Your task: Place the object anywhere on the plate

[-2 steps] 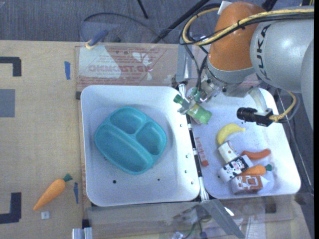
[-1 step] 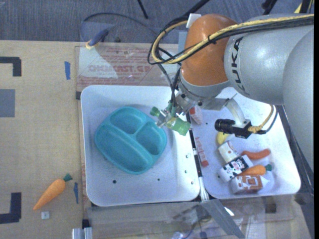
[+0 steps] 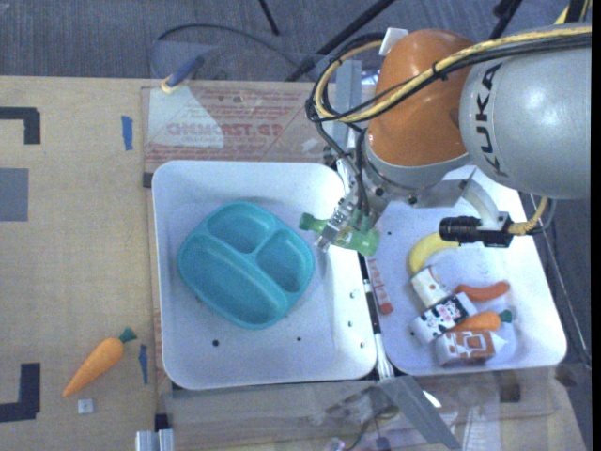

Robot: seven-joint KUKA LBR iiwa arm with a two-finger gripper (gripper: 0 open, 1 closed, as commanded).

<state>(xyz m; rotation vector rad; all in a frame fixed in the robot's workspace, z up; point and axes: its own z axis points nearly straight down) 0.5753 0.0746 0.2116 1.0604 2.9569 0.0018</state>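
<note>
Here my pincer (image 3: pixel 346 225) hangs over the strip where the two white bins meet, closed on a green object (image 3: pixel 354 238) that shows between its fingers and juts out to either side of them. The object is lifted clear of the bin floor, just right of the plate (image 3: pixel 247 263) and not over it. The plate is teal, with three compartments, and lies tilted in the left bin (image 3: pixel 188 355). My arm (image 3: pixel 488 101) comes in from the right, the orange band above the wrist with yellow cable looped round it. In the right bin (image 3: pixel 549 346) lie a banana (image 3: pixel 427 250), an orange carrot-like piece (image 3: pixel 481 292), a second one with a green tip (image 3: pixel 484 321) and a couple of small printed boxes (image 3: pixel 451 332), all crowded together. On the wooden bench (image 3: pixel 75 252), well left of the bins, lies a toy carrot (image 3: pixel 94 365); black corner marks and bits of blue tape sit on the board. Beyond the bench is grey carpet with black stand legs.
</note>
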